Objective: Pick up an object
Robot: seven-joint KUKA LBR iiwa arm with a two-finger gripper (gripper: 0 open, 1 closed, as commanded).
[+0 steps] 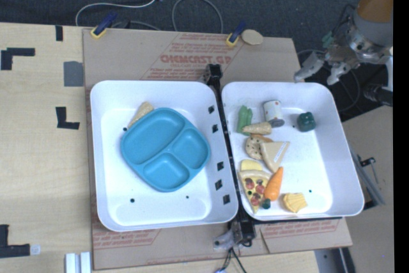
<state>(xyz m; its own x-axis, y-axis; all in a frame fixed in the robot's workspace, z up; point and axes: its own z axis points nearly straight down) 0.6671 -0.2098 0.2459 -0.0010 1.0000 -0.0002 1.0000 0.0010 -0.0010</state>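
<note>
The hand (317, 71) hangs with its fingers spread and nothing between them, just beyond the far right corner of the right bin (332, 137), above the desk (38, 137) edge. In that bin lie a green pepper (245, 119) near the left wall, a can (273, 112) and a dark green piece (306, 121) toward the far side, a triangular sandwich (275, 153) in the middle, and a pizza slice (254, 183), a carrot (274, 183) and a yellow piece (294, 202) toward the near edge. The left bin (105, 137) holds a blue tray (165, 148) with a tan piece (141, 113) tucked at its far left corner.
</note>
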